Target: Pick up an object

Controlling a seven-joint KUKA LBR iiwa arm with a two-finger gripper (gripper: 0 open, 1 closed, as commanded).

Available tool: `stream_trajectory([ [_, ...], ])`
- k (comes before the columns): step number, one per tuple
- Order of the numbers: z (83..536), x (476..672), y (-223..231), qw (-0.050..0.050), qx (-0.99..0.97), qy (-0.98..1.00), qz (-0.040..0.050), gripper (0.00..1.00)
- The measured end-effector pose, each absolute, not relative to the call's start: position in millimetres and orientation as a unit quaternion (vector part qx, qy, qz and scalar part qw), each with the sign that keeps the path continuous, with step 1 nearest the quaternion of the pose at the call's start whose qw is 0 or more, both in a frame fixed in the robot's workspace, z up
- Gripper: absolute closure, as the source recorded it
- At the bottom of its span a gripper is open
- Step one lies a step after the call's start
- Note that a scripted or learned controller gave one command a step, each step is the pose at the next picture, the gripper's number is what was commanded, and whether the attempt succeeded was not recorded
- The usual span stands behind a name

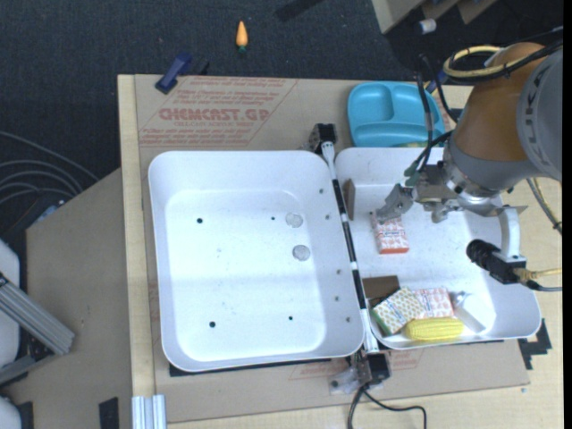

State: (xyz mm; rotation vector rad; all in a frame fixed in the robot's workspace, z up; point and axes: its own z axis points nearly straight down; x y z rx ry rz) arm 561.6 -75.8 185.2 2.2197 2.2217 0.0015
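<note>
The grey two-finger gripper (393, 209) hangs in the right white bin (514, 315), just above the small red-and-white carton (391, 238), seemingly poised to grasp; whether it is released or clenched, I cannot tell.

Dark carpet (107, 25) — plywood bench (134, 150)

1. This is a robotics lab or test bench rather than a home.
2. A grey arm with an orange band (500, 105) reaches over two shallow white plastic bins (179, 186) fixed side by side.
3. The bins rest on a brown protective-paper sheet printed "CHEMCAST" (214, 113).
4. Loose black cables (36, 172) lie on dark carpet (89, 25).
</note>
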Motion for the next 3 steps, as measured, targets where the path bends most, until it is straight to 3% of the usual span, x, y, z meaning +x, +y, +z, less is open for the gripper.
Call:
stream_trajectory([
  [1,88.4,599.2,-134.1,0.003,0.707,0.707,0.0012,0.0],
  [2,88.4,569.1,-95.6,0.003,0.707,0.707,0.0025,0.0],
  [3,87.6,484.3,-215.7,0.001,0.707,0.707,0.0015,0.0],
])
